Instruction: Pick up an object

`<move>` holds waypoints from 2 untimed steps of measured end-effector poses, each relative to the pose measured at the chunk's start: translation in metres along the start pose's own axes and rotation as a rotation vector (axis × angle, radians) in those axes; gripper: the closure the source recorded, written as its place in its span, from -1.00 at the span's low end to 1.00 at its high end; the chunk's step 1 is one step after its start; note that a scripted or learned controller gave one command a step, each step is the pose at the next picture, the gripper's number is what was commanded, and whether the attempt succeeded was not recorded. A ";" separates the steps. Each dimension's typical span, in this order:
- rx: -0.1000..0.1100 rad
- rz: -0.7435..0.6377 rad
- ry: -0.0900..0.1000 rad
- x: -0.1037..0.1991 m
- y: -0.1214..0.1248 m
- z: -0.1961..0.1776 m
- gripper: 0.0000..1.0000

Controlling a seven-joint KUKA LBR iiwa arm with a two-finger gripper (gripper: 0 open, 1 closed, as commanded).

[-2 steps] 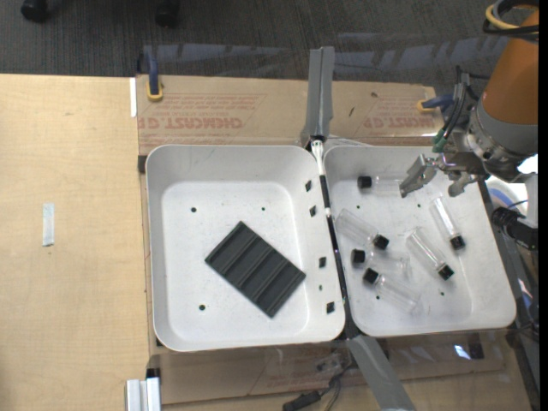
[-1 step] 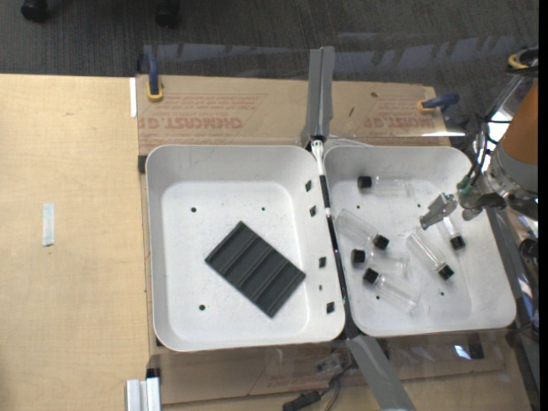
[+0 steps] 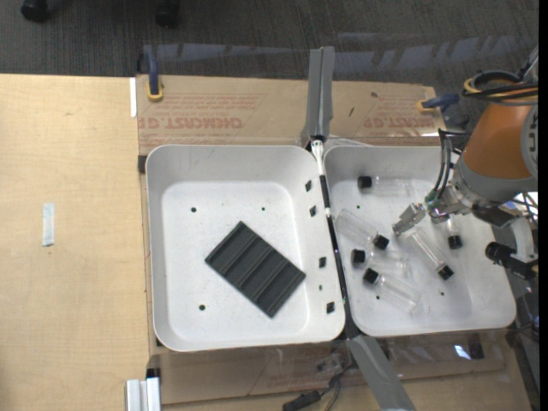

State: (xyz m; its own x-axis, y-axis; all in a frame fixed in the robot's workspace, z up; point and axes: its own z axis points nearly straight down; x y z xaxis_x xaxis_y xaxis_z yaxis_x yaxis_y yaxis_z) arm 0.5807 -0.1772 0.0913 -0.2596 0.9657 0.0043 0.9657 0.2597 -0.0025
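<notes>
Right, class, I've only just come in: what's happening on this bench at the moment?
A grey and orange robot arm reaches in from the right over the right bin, its pincer low among several clear tubes with black caps. Nothing is visibly held between its fingers. The left bin holds a dark ribbed panel, lying flat and untouched.

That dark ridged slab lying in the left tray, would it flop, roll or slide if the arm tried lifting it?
The dark ridged slab looks rigid: its edges are straight and its ribs even, so it probably would not flop. It lies flat on the left bin, so rolling seems unlikely. Being broad and low, it may be hard to grip and could slide on the smooth floor.
</notes>
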 end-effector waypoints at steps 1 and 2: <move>0.001 -0.160 -0.003 0.069 0.013 0.002 -1.00; -0.001 -0.175 -0.005 0.026 0.089 -0.037 -1.00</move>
State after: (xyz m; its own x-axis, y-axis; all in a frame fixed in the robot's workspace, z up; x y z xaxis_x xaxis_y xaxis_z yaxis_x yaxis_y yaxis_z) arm 0.6595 -0.1289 0.1285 -0.4235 0.9059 -0.0008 0.9059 0.4235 -0.0008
